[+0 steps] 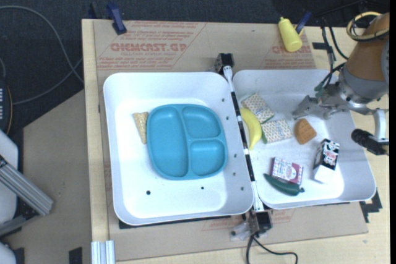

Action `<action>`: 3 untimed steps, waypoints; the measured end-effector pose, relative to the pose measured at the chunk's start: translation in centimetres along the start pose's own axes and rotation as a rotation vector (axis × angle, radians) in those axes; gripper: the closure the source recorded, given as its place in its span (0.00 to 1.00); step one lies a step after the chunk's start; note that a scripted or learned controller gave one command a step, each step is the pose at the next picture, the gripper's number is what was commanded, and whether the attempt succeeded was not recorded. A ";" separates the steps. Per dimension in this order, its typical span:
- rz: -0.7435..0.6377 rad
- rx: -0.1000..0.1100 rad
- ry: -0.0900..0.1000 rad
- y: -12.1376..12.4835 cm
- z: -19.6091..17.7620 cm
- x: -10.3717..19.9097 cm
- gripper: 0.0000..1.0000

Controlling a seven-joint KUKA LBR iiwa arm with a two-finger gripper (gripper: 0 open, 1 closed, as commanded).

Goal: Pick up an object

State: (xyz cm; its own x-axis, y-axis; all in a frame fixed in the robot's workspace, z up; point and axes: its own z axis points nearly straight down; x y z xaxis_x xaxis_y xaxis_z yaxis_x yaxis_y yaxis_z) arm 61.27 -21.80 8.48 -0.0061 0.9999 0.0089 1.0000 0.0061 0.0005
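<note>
The gripper (307, 108) is seen over the right bin (352, 191), toward its far side, just beyond a brown bread-like piece (304, 130). Whether the jaws are released or clenched cannot be told; nothing is seen between them. Also lying in that bin are a banana (250, 127), two crackers (257, 107), a red packet (286, 170), a green pepper (283, 187) and a small carton (326, 161). A blue divided plate (185, 140) sits in the left bin (124, 96).

Two white bins (124, 96) are sitting side by side, holding one blue divided plate (185, 140), three crackers (257, 107), one banana (251, 127), one cucumber (283, 186) and two small cartons (287, 170).
</note>
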 end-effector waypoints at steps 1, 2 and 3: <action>0.005 0.002 -0.008 -4.5 0.1 5.6 0.00; 0.005 -0.001 -0.008 -4.4 -1.0 5.6 1.00; 0.005 -0.001 -0.008 -3.8 -9.9 14.2 1.00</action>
